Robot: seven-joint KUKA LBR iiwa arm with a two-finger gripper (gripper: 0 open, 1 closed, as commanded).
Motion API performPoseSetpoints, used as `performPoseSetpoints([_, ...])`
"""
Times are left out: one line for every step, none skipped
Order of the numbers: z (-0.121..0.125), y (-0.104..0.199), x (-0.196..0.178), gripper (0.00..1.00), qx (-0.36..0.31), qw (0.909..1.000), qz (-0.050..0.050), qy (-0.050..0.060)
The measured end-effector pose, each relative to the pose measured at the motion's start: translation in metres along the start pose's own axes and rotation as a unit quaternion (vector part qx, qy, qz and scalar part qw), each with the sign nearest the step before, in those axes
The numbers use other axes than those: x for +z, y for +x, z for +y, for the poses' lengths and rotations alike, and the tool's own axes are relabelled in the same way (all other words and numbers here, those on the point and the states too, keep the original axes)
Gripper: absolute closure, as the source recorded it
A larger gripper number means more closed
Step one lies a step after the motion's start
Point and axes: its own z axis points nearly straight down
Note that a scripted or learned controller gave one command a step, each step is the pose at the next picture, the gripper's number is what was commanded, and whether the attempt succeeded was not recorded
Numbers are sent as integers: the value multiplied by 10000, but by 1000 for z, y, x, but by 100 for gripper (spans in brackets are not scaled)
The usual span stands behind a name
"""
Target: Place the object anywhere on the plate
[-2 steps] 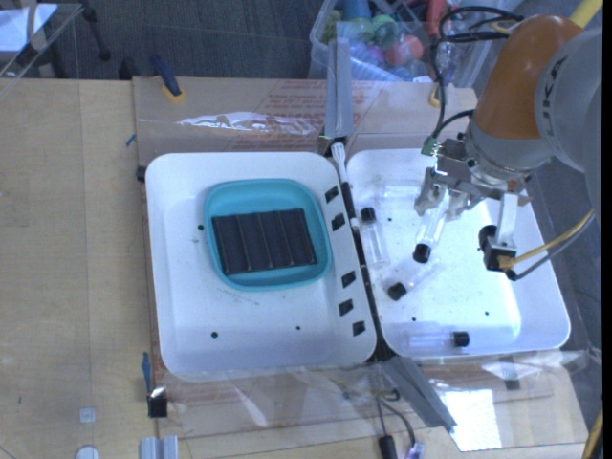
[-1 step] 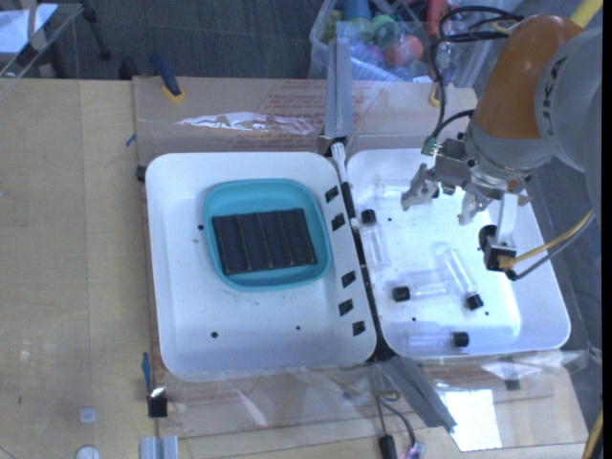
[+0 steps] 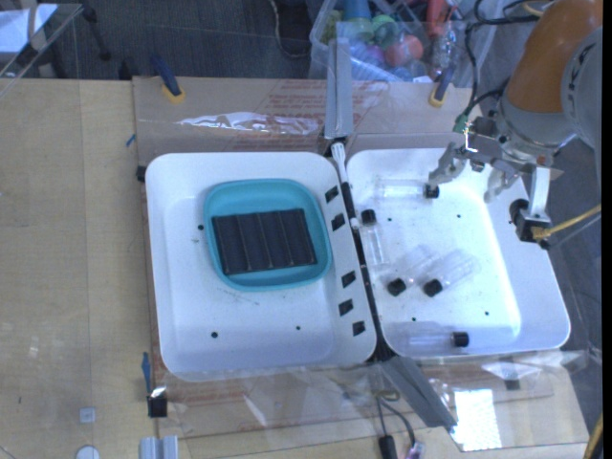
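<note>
Over R bin (image 3: 535, 304): gripper (image 3: 462, 182) open, w/o load.

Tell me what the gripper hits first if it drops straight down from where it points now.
Most likely the bare floor of the right bin, near its back. The gripper sits above the clear vials, which lie nearer the camera; depth is hard to judge.

Wooden bench (image 3: 67, 256) — dark carpet floor (image 3: 220, 22) behind
</note>
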Motion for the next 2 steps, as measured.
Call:
performPoseSetpoints([26, -32, -58, 0, 36, 10000, 3, 1])
performPoseSetpoints([34, -60, -155, 0, -23, 10000, 3, -5])
